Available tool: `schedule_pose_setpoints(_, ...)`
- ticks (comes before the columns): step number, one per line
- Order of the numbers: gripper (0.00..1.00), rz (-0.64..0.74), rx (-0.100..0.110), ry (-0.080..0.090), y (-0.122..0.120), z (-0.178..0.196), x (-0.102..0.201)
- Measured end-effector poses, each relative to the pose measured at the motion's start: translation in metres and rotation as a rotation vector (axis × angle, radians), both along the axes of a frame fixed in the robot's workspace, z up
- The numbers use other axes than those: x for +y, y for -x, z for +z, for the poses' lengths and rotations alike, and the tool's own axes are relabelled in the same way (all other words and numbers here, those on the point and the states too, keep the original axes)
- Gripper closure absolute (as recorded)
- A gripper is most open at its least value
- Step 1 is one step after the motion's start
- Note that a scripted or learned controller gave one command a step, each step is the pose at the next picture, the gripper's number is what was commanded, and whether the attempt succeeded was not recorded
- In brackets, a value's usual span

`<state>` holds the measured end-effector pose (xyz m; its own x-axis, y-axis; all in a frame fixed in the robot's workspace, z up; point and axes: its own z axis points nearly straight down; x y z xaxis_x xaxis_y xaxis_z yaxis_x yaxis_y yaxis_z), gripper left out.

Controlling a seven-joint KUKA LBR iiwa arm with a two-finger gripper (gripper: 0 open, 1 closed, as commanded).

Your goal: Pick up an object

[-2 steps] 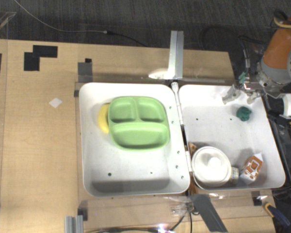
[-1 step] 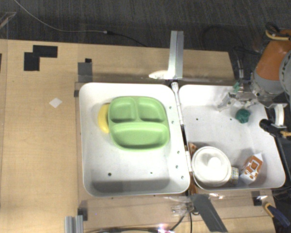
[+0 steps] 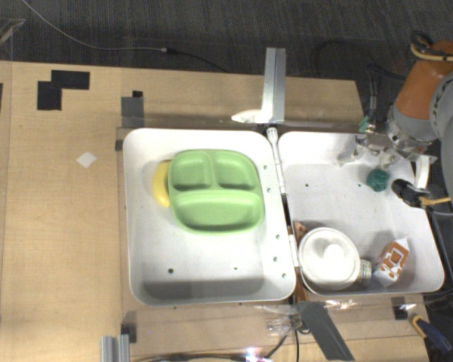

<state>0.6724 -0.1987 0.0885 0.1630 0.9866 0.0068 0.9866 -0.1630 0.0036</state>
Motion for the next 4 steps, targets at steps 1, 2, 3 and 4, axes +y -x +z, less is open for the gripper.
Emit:
schedule_pose_setpoints(1, 0.00, -0.091, 0.000, 0.007, 0.053, -0.002, 0.007)
schedule_pose_setpoints(2, 0.00, -0.014, -0.002, 0.007, 0.060, 0.124, 0.032)
schedule_pose_setpoints(3, 0.00, -0.089, 0.002, 0.006, 0.042, 0.013, 0.017)
schedule_pose_setpoints(4, 0.00, -0.086, 0.000, 0.007, 0.067, -0.002, 0.010)
